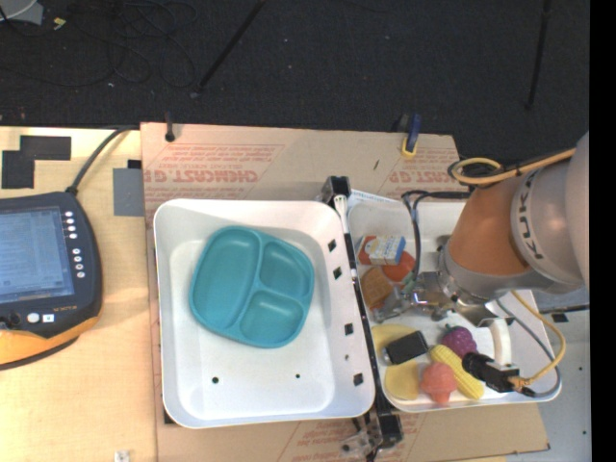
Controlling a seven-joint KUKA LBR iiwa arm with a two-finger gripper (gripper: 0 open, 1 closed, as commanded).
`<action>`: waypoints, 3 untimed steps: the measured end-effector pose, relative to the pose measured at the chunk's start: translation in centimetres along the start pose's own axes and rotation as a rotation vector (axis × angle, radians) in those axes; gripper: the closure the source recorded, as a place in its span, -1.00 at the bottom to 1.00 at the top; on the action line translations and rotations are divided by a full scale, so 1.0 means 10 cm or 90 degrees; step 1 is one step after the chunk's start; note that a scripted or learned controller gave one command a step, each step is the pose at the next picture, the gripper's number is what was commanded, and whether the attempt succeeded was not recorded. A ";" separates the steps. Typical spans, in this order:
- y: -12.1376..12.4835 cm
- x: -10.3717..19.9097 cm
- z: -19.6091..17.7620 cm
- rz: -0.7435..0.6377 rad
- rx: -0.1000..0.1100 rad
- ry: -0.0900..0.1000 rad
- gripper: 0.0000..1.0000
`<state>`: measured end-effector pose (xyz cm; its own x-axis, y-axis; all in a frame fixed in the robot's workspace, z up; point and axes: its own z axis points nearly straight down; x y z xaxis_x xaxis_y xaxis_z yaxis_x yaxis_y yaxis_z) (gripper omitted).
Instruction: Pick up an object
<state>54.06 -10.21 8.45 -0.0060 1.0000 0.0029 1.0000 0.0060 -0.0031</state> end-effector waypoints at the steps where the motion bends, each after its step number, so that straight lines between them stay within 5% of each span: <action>1: 0.35 -0.78 -0.04 0.006 -0.003 -0.004 -1.00; 2: 0.86 -0.72 0.03 0.016 0.052 0.007 -1.00; 3: 1.01 -0.26 -0.02 0.002 0.004 0.000 -1.00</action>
<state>64.22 -12.71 8.63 -0.0022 1.0000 0.0033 1.0000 0.0023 -0.0096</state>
